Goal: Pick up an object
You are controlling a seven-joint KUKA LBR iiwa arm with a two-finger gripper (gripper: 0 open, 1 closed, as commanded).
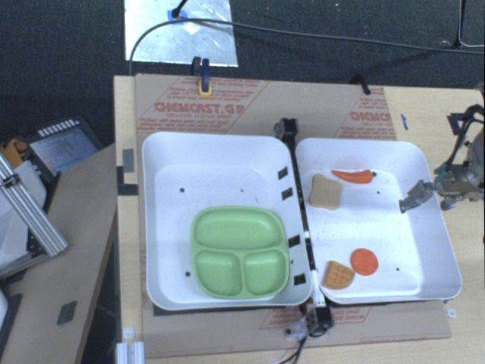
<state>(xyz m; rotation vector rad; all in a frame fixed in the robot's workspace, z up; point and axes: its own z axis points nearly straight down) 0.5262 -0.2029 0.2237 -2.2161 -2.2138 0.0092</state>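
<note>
**Gripper at the right bin's edge, food pieces lying in the bin**

At the right of the frame the gripper (419, 196) hangs over the right bin's (432, 237) right rim; whether its jaws are wide or narrow cannot be told from here.

In that bin, an orange chili pepper (354, 176) lies near the top, a tan bread slice (326, 192) just below-left of it. Lower down sit a round orange slice (364, 262) and a waffle-like cracker (338, 276), near each other.

The left bin (174, 165) holds a green divided plate (239, 250).
</note>
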